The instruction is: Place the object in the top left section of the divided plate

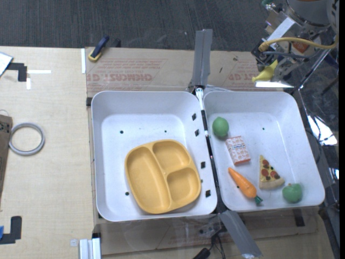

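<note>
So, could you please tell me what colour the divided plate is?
Yellow, seen in the camera view: plate.

Two shallow white bins side by side: left bin, right bin. One yellow divided plate with three sections, in the left bin. Five toy foods in the right bin: one green round fruit, one small red-and-white carton, one carrot, one pizza slice, one green apple (stem barely visible). One roll of tape on the bench. One blue-and-yellow tool on the cardboard.
</note>
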`<state>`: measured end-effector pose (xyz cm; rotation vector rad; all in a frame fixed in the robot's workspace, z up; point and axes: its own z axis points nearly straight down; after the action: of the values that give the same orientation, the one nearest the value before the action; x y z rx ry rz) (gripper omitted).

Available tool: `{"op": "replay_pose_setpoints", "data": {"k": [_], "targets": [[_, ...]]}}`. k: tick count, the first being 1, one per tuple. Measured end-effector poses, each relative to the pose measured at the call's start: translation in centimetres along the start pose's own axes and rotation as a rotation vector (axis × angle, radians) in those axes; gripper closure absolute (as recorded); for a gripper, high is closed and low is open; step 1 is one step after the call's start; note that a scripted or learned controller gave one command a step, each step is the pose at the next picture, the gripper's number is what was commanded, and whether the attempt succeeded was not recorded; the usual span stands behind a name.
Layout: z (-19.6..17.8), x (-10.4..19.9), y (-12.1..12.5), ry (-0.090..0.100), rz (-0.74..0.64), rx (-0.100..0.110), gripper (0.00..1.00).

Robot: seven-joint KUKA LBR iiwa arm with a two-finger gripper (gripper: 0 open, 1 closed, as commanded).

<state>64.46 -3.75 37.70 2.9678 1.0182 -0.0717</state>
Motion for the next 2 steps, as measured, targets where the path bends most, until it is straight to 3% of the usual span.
{"op": "replay_pose_setpoints", "data": {"k": [1,2], "targets": [[0.59,-6.61,-2.76,0.04,0.227,-0.004,1.0],[-0.15,-6.65,-2.68,0.035,0.224,-0.003,1.0]]}}
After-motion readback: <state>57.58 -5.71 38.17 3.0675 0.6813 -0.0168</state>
